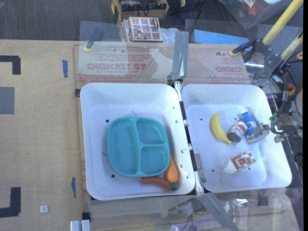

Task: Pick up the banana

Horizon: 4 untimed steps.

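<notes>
The gripper (274, 127) sat at the right edge of the frame, over the right-hand rim of the right bin (276, 177). It showed as a dark cluster of hardware with a small green spot, and whether it was spread or closed could not be told. Nothing could be seen held in it. A grey, metallic-looking piece (259, 133) lay just to its left inside the bin; whether it belonged to the gripper or was a loose object could not be told. The banana (219, 128) lay on the bin floor in the left half of that bin, well to the left of the gripper. It was a smooth yellow crescent running from upper left to lower right, its lower end just beside the dark end of a small red-and-white can (237, 130). A blue-and-white container (249, 121) lay between the can and the grey piece. Lower down in the same bin rested a small white carton with an orange panel (239, 162). The left bin (96, 105), of matte white plastic with rounded corners, held a teal divided plate (138, 147) with three compartments. An orange toy carrot (173, 170) and a reddish sausage-shaped piece (156, 182) lay against the plate's lower right edge.
</notes>
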{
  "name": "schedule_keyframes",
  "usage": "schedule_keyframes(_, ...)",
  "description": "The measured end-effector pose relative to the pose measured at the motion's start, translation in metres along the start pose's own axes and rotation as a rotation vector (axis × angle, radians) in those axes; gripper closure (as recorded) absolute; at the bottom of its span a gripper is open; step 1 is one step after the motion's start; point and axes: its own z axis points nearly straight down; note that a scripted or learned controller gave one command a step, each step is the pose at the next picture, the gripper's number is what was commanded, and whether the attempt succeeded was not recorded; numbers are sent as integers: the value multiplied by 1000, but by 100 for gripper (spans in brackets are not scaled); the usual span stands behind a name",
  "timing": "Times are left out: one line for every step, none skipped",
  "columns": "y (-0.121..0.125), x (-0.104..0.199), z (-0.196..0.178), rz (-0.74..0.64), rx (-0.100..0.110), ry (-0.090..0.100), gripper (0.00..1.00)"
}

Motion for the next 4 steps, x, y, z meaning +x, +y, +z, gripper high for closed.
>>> schedule_keyframes(37, 73, 107, -70, -1, -1, 0)
schedule_keyframes(89, 69, 116, -151, -9, -2, 0)
schedule_keyframes(112, 81, 116, -205, -8, -4, 0)
schedule_keyframes(113, 80, 104, -203, -14, -3, 100)
